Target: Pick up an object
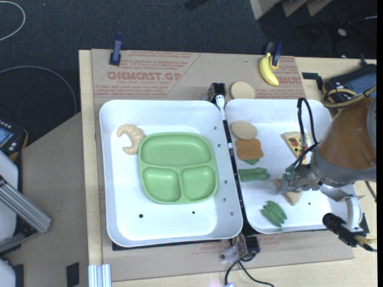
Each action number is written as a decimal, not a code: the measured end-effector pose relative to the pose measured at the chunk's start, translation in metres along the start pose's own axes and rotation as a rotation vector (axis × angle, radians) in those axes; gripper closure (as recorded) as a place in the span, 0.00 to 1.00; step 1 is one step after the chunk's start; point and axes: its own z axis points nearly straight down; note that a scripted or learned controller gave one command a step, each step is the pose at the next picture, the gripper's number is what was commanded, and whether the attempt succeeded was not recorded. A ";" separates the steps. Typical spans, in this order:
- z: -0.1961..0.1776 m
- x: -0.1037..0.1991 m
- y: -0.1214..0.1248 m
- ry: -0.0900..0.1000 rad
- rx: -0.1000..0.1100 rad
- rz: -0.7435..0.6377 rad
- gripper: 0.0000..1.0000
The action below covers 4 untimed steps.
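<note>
The gripper (291,183) is low in the right bin (263,111), over a small tan piece (292,197) on the bin floor. Whether it is open, closed or gripping anything cannot be told at this size. Just left of it lies a green bean pod (253,174); a second green pod (274,213) lies below it. Further up are a brown slab (249,149), a beige round piece (243,130) and a pizza slice (294,141). The left bin (119,178) holds a green divided plate (178,167) and a croissant (130,137). A banana (268,70) lies on the bench beyond the bins.
</note>
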 end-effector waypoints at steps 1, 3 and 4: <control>-0.090 0.092 0.022 0.006 -0.006 -0.014 1.00; -0.216 0.175 0.002 0.005 -0.011 -0.005 1.00; -0.312 0.226 0.001 0.007 -0.008 -0.009 1.00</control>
